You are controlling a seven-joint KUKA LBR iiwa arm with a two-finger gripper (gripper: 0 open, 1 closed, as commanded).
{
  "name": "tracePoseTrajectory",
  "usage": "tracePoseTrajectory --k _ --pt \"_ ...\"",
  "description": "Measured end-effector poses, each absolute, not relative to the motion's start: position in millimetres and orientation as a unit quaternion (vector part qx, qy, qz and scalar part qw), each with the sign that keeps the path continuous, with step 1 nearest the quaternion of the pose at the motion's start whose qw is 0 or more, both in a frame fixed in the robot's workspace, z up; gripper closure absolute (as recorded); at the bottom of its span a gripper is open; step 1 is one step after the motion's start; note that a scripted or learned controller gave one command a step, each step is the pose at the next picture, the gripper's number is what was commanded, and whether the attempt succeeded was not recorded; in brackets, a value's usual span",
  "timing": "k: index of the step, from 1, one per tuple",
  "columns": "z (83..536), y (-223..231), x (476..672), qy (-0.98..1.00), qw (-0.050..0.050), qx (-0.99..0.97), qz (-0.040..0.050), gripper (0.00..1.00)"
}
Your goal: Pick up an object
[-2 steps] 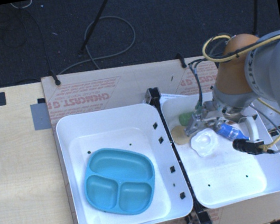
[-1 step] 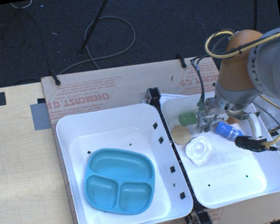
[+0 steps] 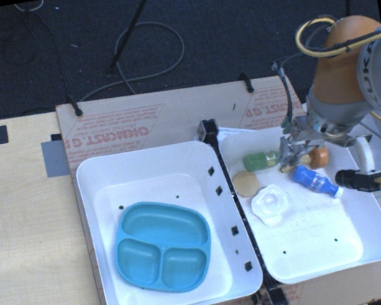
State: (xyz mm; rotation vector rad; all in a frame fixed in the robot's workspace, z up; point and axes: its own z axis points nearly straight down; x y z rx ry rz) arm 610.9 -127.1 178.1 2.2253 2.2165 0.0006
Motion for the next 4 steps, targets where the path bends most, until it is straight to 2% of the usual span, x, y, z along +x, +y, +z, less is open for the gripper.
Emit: tracePoseTrajectory --k 1,2,3,4 --pt "241 -129 609.7 0.707 0.001 0.707 0.0009 1.0" --pt "265 -131 609.8 0.707 0.0 0.707 0.0 1.0" --pt "263 -87 601.3 0.708 -0.002 0.706 -0.0008 1.0" --pt "261 -43 580.4 0.708 -0.003 0.706 -0.0011 1.0"
